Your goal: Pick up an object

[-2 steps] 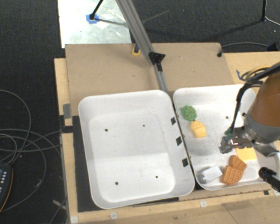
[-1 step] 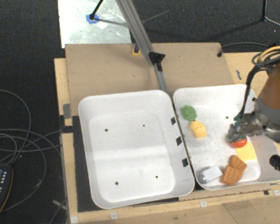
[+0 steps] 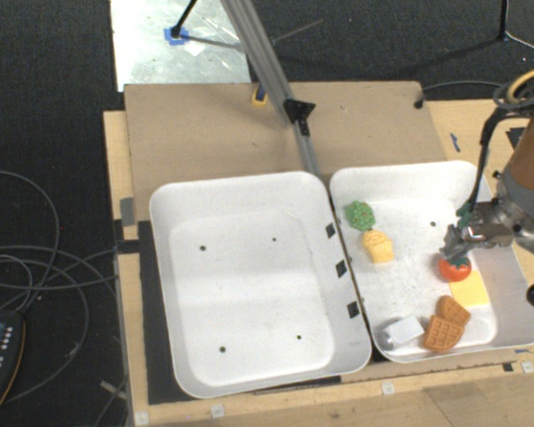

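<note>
From the overhead camera I see the gripper (image 3: pixel 458 245) low in the right bin (image 3: pixel 402 185), near its right wall. Directly beneath the jaws sits a red tomato-like toy (image 3: pixel 454 270), touching or nearly touching them; I cannot tell whether the jaws are released or clenched on it. A yellow slice (image 3: pixel 473 290) lies just beside the red toy, a waffle piece (image 3: pixel 446 324) below it. The left bin (image 3: pixel 254 282) sits alongside on the tabletop (image 3: pixel 352 124).

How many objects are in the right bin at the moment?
6. Green piece and yellow piece near the divider; red object under the gripper, yellow slab beside it; waffle and grey block at the front. The arm may hide others.
</note>
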